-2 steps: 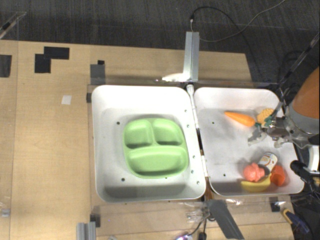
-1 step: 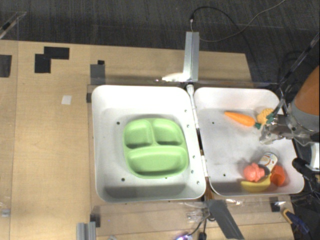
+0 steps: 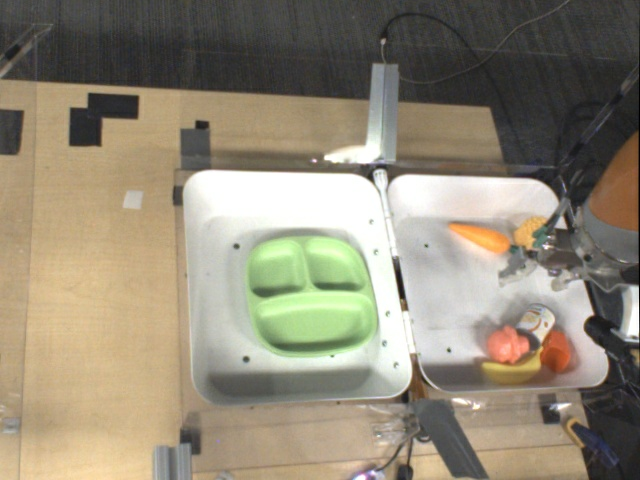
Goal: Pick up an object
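Wooden bench [image 3: 90,298] bears two white bins [image 3: 215,268]; dark carpet [image 3: 200,18] behind; gripper [image 3: 535,263] seemingly open.

Tabletop [image 3: 90,298]: pale wood-look board, matt, smooth. Two bins [image 3: 215,268] [image 3: 440,298]: white plastic, smooth, faint sheen. Green divided plate [image 3: 310,293]: plastic, satin, soft highlights. Carrot [image 3: 480,237]: orange plastic, slightly glossy. Banana [image 3: 510,371], pink lump [image 3: 508,344], orange-red ball [image 3: 556,352]: toy plastic, smooth. Upright post [image 3: 384,113] behind bins: bare metal, brushed grey. Floor [image 3: 250,18] beyond: dark, rough woven carpet. Gripper [image 3: 540,263]: grey metal, dull
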Robot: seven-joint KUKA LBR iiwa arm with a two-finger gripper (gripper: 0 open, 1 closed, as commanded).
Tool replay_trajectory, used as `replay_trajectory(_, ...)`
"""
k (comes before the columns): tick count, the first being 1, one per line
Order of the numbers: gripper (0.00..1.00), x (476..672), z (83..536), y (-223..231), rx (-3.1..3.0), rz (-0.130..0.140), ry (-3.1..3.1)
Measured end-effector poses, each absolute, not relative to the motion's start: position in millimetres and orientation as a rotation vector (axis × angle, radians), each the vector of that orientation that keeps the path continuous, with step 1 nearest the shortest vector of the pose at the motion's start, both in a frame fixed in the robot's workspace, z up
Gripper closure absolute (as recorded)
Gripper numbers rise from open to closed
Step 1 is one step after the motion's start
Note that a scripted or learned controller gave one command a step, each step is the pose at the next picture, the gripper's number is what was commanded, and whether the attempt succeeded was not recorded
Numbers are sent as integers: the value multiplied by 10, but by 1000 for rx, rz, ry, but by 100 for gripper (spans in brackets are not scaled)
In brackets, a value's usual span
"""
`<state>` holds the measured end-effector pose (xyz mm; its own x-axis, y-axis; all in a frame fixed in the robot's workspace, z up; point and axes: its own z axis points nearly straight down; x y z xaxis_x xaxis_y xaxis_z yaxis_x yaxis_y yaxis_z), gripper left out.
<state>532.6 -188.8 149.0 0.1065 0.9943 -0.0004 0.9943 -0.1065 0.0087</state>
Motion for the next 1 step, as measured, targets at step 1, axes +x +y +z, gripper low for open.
replay_trajectory(1, 0, 6030, 888, -1770, 2253, 10, 2174)
